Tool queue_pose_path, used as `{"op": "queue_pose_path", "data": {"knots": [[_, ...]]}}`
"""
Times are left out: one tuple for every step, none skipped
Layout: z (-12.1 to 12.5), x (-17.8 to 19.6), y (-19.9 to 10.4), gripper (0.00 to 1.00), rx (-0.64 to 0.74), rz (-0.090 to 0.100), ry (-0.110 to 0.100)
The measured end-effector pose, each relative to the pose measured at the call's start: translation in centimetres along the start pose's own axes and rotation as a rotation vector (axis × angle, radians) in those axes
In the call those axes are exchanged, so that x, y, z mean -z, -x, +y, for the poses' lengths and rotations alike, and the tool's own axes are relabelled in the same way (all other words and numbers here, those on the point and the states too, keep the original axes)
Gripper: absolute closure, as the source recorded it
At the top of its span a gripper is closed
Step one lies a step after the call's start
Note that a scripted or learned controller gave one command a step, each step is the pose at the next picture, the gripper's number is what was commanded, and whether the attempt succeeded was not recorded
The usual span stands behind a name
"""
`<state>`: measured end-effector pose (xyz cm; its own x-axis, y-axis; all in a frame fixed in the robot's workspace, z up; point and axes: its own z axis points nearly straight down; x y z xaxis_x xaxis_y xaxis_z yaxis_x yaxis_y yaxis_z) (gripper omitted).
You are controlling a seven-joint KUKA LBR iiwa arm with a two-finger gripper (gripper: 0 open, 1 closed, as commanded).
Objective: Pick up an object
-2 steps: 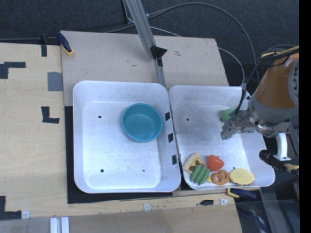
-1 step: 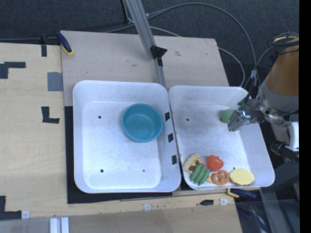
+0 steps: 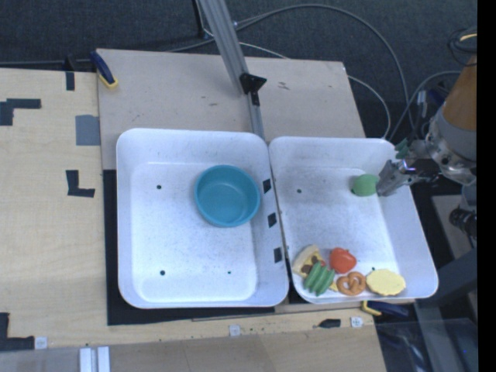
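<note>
1. The green object (image 3: 363,184) is a small rounded lump with no clear long axis; it lies in the right bin (image 3: 325,155) near its far right side, just left of the gripper (image 3: 390,180).
2. I cannot tell how the jaws stand.
3. The left bin (image 3: 139,231) holds a blue bowl (image 3: 226,196).
4. Toy foods cluster at the right bin's near edge: a red piece (image 3: 342,259), a pretzel (image 3: 351,284), a yellow piece (image 3: 385,283).
5. No readable writing.
</note>
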<state>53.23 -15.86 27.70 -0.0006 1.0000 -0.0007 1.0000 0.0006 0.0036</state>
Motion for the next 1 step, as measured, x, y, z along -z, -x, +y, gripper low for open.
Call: {"op": "queue_pose_path", "data": {"knots": [[1.97,0.17,-4.62,1.00,0.004,0.002,-0.004]]}}
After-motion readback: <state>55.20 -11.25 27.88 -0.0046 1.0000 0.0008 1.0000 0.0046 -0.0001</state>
